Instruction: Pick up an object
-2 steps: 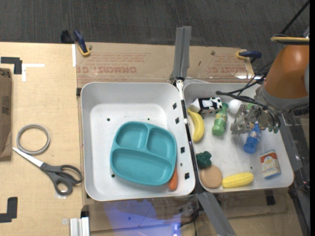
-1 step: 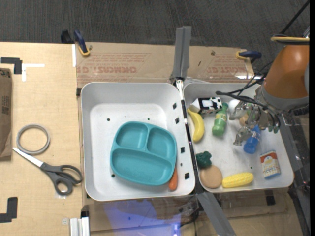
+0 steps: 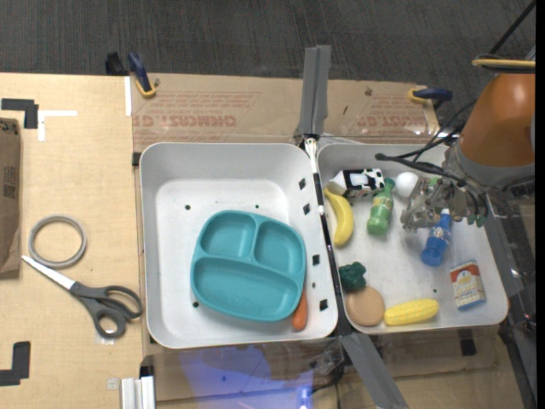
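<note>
presently the metal two-finger gripper [image 3: 423, 210] is being held over the right white bin [image 3: 490, 313], beside a blue plastic bottle [image 3: 436, 241]; its fingers' state cannot be told.

Arm [image 3: 504, 126] runs off the right edge at three o'clock. Gripper [image 3: 423, 209] is a tangle of metal, its finger state unreadable. Carrot [image 3: 300, 313] half tucked under the tray [image 3: 249, 265] at five o'clock. Brown bag [image 3: 8, 196] cut off at nine o'clock.
</note>
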You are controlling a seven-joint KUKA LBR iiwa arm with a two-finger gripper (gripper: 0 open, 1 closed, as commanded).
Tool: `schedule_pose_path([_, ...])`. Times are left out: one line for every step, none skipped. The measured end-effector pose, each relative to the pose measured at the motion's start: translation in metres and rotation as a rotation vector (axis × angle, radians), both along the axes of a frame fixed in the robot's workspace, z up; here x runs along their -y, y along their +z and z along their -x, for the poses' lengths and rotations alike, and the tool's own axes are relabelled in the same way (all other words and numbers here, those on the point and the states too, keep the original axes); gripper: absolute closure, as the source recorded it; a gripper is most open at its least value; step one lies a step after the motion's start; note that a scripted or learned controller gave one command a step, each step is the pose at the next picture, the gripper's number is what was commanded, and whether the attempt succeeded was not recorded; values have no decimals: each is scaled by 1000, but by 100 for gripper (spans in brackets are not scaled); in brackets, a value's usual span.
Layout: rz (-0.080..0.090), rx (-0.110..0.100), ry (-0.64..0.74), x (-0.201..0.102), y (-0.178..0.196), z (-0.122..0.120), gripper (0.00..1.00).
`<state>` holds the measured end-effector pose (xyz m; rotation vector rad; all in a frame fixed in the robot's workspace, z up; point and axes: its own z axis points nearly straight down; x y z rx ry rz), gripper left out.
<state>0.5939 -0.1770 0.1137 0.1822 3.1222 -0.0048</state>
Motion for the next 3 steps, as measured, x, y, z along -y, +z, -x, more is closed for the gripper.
schedule_pose_path([0,0,0,0,0,0,0])
schedule_pose_path([-3,-9,-15,13,-21,-8,0])
schedule_pose_path([-1,-3,-13,13,-10,-10,100])
